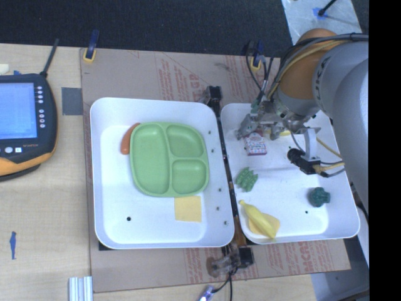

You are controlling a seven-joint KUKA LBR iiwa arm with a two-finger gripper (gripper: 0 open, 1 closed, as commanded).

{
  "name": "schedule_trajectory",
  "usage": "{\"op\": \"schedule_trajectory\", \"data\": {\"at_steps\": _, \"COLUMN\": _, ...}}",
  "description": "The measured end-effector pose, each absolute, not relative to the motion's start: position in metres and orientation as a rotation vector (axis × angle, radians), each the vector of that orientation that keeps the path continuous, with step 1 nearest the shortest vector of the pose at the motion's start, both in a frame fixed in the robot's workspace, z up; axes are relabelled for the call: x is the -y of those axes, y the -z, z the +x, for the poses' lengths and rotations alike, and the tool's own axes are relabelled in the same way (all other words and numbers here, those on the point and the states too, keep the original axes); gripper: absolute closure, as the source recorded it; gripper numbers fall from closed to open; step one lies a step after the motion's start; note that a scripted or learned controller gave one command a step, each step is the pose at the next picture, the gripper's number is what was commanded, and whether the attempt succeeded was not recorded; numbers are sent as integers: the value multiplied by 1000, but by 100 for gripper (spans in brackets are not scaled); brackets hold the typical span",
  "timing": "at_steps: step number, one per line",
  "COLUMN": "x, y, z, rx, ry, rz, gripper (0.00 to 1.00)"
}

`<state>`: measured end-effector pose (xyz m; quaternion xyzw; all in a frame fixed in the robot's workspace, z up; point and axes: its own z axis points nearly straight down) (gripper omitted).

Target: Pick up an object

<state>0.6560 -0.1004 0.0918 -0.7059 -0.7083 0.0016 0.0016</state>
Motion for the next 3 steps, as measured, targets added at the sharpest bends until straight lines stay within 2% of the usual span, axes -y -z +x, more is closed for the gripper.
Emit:
{"op": "schedule_trajectory", "data": {"at_steps": 2, "x": 98, "y": -92, "z": 656, "rx": 2224, "ry": -5, "rz": -2214, "gripper": 0}}
{"op": "schedule_trajectory", "data": {"at_steps": 3, "x": 99, "y": -102, "z": 656, "rx": 2224, "ry": -7, "rz": -2212, "gripper": 100}}
